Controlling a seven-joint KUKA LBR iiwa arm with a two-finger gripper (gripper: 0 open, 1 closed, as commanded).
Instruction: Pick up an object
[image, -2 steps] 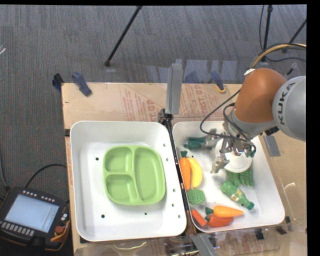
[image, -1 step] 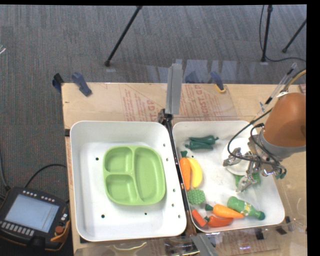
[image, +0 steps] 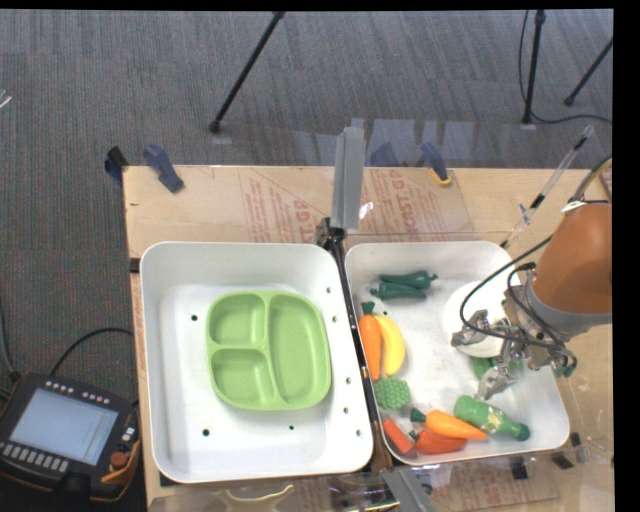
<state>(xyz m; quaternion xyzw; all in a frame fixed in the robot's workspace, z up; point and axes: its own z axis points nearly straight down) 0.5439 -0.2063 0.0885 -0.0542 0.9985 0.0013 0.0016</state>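
Pick, not yet made: my gripper (image: 497, 377) hangs low in the right bin (image: 455, 255), nothing visibly between its fingers, their spread I cannot tell, just above the green bottle (image: 490, 417), carrot (image: 452, 424) beside it.

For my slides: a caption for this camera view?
Arm's tool hovers above toy food in the right bin; green plate in the left bin.

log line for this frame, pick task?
phase: reach | gripper: low in right bin, above green bottle | held: nothing seen | nearby: carrot, white plate | left bin: green tray
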